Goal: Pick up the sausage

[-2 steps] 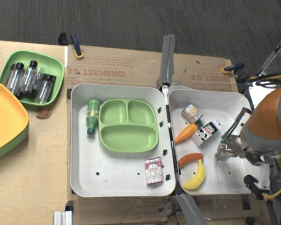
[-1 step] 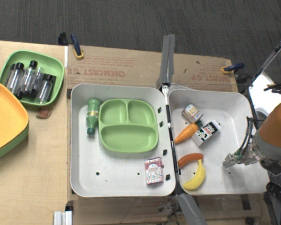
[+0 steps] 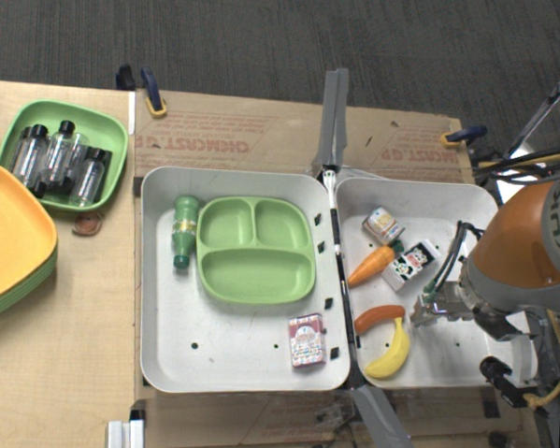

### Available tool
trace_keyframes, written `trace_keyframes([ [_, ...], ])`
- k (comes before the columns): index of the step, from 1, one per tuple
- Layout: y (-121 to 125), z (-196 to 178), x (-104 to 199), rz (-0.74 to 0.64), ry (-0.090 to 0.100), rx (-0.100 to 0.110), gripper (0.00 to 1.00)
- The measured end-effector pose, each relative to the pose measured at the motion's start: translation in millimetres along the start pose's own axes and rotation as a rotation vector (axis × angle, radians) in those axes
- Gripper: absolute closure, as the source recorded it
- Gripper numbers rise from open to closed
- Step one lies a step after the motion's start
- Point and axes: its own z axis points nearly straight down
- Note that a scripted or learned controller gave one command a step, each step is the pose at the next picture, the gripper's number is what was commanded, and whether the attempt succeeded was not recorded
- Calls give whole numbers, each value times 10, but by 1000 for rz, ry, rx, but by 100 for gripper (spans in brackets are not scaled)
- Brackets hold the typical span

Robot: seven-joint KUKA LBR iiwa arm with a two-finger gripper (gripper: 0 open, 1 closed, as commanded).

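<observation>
**Ana:** Sausage first: where is the short, glossy red-orange plastic sausage (image 3: 379, 316)?

**Ben:** It lies flat in the right shallow white bin (image 3: 468, 200), close to the bin's left wall, near the front. Going left to right: the left shallow white bin (image 3: 155, 287) holds a small green plastic bottle (image 3: 184, 230) on its side, a pale green three-compartment plastic plate (image 3: 256, 250) and a small pink printed carton (image 3: 307, 341). Across the divider come an orange toy carrot (image 3: 371, 264), the sausage below it, and a yellow plastic banana (image 3: 391, 353) just in front, its upper tip touching or nearly touching the sausage.

**Ana:** And the arm?

**Ben:** The two-finger gripper (image 3: 423, 308) hangs just right of the sausage's right end, with nothing visibly between its fingers. The view is too small to tell how far apart they stand.

**Ana:** Is there room to work?

**Ben:** I judge it tight. The bin wall crowds the left end and the banana the front. The bare floor to the right, where the gripper is, looks like the freest way in.
</observation>
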Motion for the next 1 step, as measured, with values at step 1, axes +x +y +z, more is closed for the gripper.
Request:
trace_keyframes([
  [1, 150, -1, -445, 107, -1, 0, 100],
])
